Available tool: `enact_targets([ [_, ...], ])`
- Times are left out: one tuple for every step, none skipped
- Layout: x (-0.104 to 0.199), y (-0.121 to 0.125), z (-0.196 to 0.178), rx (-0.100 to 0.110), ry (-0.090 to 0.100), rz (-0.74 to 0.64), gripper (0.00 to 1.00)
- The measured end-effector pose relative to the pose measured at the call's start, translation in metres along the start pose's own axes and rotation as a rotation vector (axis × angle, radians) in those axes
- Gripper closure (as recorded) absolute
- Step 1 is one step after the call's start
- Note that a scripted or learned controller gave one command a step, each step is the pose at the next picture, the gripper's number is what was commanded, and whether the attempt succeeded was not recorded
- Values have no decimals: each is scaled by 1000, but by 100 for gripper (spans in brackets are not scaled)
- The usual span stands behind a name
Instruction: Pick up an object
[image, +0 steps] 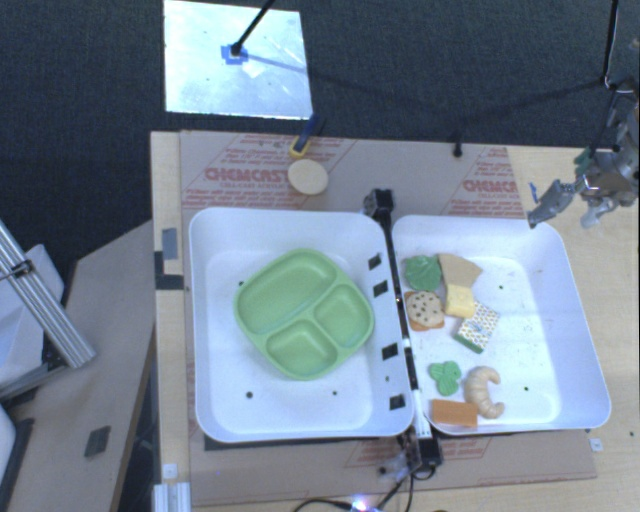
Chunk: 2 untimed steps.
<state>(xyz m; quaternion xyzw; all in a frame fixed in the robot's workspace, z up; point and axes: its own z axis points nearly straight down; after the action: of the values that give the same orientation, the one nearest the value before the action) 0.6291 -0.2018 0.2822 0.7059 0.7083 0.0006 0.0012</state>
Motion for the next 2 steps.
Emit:
enact_targets([
  [-2, 3, 42, 3, 1, 1, 0],
  [-3, -1, 85, 4, 1, 2, 0],
])
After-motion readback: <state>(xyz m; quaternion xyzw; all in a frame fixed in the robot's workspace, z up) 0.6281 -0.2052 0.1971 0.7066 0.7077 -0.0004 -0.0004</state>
